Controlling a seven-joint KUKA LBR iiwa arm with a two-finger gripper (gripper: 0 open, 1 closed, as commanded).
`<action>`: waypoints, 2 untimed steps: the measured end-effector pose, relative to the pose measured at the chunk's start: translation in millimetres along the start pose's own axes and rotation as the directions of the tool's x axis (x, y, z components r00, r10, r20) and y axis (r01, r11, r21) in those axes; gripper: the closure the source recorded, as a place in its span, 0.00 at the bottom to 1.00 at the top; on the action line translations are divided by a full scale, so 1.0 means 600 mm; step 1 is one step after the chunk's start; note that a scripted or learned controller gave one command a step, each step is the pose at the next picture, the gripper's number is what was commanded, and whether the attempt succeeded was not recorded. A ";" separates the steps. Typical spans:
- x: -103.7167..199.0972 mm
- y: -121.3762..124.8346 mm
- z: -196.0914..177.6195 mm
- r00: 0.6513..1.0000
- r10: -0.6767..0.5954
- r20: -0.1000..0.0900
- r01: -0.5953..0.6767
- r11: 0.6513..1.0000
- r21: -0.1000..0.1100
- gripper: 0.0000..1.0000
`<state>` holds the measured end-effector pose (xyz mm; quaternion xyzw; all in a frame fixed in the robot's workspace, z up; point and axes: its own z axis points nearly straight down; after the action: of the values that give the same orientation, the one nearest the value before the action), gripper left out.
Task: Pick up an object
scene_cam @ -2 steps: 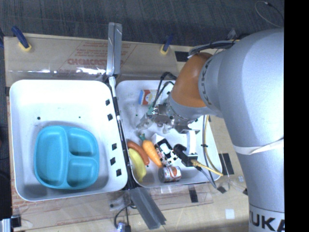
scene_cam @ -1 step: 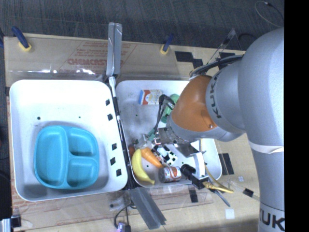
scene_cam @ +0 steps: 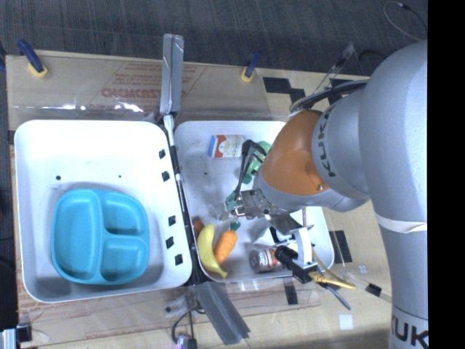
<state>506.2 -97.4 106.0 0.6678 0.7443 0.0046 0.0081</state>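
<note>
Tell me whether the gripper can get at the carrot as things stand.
Probably yes. The carrot lies uncovered in the right bin, leaning on the banana, with the gripper just above it. The banana alongside may crowd the grasp.

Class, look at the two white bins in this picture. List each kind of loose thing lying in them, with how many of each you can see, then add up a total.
Blue divided plate: 1
Banana: 1
Carrot: 1
Small carton: 1
Small can on its side: 1
Green item, partly hidden by the arm: 1
Total: 6
</note>
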 end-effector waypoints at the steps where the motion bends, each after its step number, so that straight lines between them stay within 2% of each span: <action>1: 0.000 0.000 0.000 1.000 0.000 0.000 0.000 1.000 0.000 0.00; 2: -0.024 -0.054 0.024 0.999 -0.033 -0.009 0.034 0.999 0.020 0.00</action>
<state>476.1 -115.5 91.1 0.6553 0.7554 -0.0003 -0.0015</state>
